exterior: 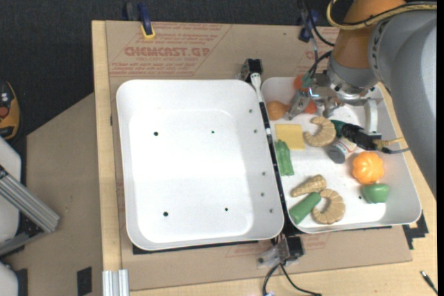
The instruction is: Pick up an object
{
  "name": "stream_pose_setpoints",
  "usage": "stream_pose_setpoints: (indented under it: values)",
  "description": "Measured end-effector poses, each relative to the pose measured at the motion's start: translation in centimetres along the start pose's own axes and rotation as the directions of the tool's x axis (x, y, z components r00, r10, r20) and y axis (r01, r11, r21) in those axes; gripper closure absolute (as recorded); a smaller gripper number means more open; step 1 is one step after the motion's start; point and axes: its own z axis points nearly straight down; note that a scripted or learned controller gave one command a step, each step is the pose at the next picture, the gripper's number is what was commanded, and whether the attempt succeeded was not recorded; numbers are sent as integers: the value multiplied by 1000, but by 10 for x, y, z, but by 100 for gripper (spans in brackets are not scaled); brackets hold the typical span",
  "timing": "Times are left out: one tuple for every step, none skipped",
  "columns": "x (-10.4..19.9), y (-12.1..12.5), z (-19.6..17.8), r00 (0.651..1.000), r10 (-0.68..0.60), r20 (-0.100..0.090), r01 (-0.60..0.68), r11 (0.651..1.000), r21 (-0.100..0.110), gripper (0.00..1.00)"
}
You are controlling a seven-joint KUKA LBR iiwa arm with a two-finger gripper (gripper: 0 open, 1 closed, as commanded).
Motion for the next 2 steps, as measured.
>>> stream_pose_setpoints:
  values:
    - [7,0,-1,1000,5,5,-5,1000,-2,0]
    - [12,0,-10,1000,4,-7,-4,1000,2,100]
